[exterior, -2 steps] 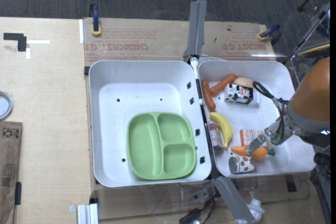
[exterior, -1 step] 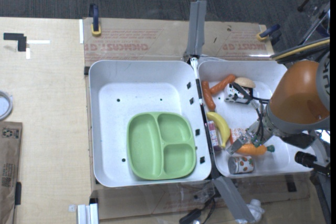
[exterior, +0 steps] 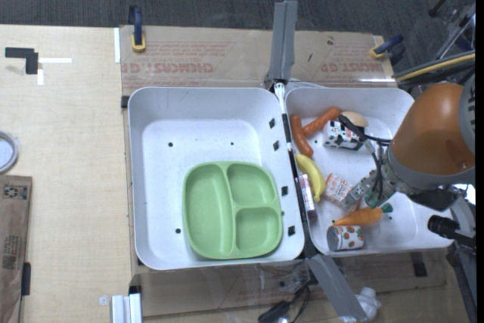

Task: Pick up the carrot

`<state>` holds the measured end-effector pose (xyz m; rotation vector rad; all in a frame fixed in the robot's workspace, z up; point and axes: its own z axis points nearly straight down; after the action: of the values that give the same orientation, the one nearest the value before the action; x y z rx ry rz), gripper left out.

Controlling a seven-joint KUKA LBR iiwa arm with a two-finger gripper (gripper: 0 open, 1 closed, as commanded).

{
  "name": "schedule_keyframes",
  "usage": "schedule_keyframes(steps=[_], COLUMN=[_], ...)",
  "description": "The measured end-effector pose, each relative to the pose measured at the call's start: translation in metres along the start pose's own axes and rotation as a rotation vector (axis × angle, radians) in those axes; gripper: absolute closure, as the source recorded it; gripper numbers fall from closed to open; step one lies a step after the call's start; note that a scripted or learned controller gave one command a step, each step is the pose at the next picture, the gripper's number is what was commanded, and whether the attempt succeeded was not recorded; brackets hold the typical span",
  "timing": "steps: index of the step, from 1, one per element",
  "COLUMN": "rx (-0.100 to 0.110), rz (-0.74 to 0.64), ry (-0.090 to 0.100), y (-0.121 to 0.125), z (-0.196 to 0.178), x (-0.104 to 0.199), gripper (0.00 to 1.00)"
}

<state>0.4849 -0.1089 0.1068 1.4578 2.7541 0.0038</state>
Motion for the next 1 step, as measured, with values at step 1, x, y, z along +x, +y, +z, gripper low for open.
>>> schedule_keyframes(steps=[1], rx=[0.008], rz=[-0.467], ry=[0.023], y=[-0.0425], z=[-0.0761], x=[-0.0549], gripper=[1.00])
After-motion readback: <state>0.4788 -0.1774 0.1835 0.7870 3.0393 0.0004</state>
